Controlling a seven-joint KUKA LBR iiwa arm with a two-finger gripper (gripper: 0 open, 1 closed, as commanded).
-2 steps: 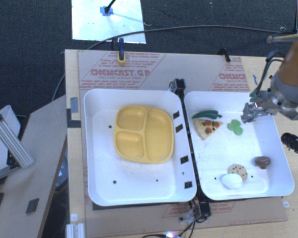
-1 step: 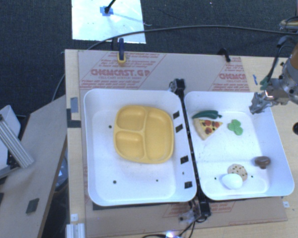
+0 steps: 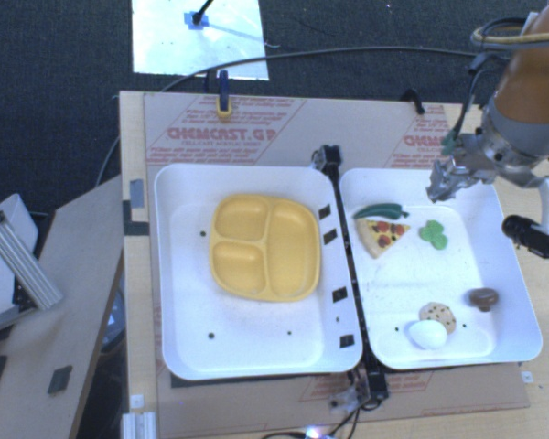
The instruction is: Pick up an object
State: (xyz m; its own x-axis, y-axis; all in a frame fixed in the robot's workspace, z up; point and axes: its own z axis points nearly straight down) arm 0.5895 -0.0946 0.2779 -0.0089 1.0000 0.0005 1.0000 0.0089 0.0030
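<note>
The right white bin (image 3: 508, 286) holds several toy foods: a green pepper (image 3: 381, 211), a pizza slice (image 3: 383, 236), a green leafy piece (image 3: 433, 235), a brown lump (image 3: 482, 298), a cookie (image 3: 436, 315) and a white egg (image 3: 428, 334). My gripper (image 3: 442, 187) hangs over the bin's far edge, above and right of the pepper and above the leafy piece. Nothing shows between its tips.
The left white bin (image 3: 188, 337) carries a yellow divided plate (image 3: 263, 246). A black clip strip (image 3: 339, 254) joins the two bins. Both bins rest on a cardboard sheet (image 3: 256, 131). Cables (image 3: 366, 53) run across the back, and a metal rail (image 3: 18, 259) lies at the left.
</note>
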